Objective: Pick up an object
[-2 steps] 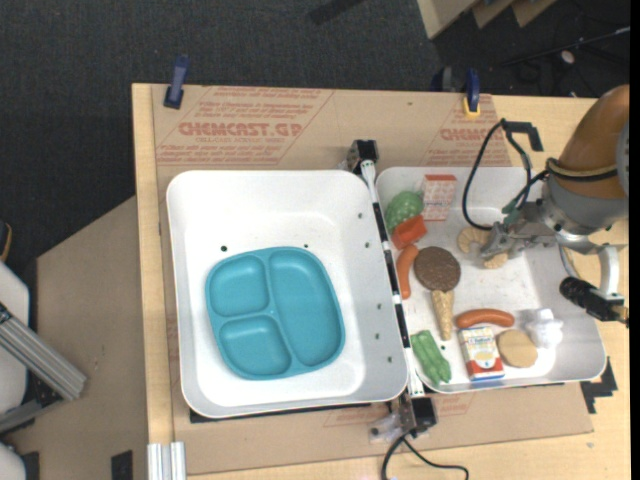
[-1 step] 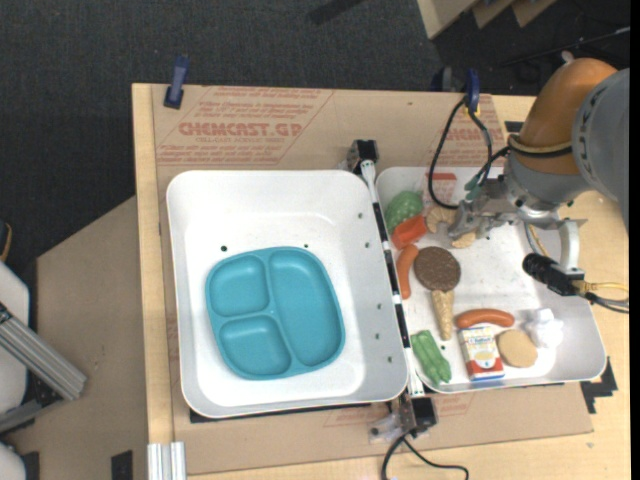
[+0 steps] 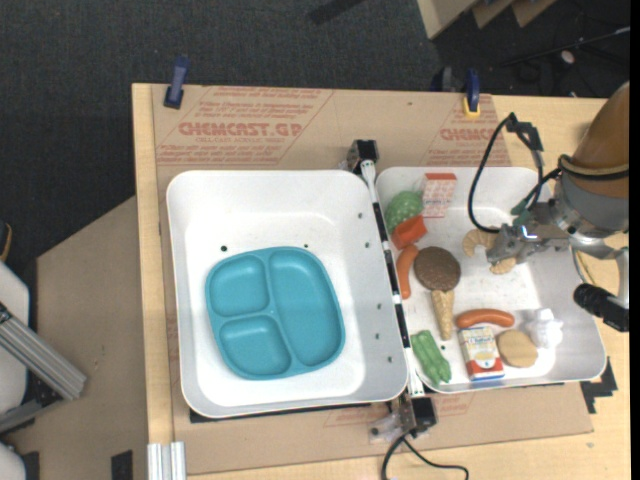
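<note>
A tan toy piece [image 3: 481,240] lies in the right bin [image 3: 575,363], towards its far right corner, and a second tan lump [image 3: 502,261] sits just beside it. The gripper [image 3: 518,238] hangs low over these two, reaching in from the bin's right edge. The wrist hides it from above, so I cannot tell whether it is spread or pressed together, nor whether it touches either piece.

Near the middle of the bin lies a chocolate ice-cream cone [image 3: 438,273], its point towards the near edge. Along the left edge, from far to near, are a green leafy toy [image 3: 405,207], a red-orange piece [image 3: 410,231], an orange sausage shape [image 3: 405,266] and a green pod [image 3: 430,356]. A red and white packet [image 3: 440,192] lies at the far edge beside the leafy toy. Towards the near right corner are a hot dog [image 3: 485,319], a small carton [image 3: 483,353], a round tan biscuit [image 3: 518,348] and a white crumpled thing [image 3: 546,326].

The left bin [image 3: 190,218] bears a teal divided plate [image 3: 275,311] near its near left corner.
</note>
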`<state>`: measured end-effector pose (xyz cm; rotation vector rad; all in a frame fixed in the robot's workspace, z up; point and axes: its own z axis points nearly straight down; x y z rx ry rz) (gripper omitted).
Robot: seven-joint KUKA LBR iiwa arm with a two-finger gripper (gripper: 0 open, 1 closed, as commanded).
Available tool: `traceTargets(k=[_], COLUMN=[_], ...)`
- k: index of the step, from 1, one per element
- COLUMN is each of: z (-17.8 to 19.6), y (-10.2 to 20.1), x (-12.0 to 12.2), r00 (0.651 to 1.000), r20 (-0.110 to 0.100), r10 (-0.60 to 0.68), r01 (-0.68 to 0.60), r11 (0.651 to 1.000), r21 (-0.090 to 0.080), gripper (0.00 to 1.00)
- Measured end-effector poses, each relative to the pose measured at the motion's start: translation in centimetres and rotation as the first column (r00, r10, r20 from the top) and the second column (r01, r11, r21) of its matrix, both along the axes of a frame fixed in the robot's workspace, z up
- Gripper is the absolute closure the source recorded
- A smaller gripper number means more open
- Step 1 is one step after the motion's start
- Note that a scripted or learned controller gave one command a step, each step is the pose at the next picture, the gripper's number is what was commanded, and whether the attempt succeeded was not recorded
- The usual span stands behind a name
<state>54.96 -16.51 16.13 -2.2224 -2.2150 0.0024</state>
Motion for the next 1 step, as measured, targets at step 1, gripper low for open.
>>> traceTargets(k=[1], z=[-7.84], y=[2.79], x=[8.82], r00=[1.000], r20=[0.002], r10=[0.008], r01=[-0.008], r11=[1.000], r21=[-0.001], gripper=[1.00])
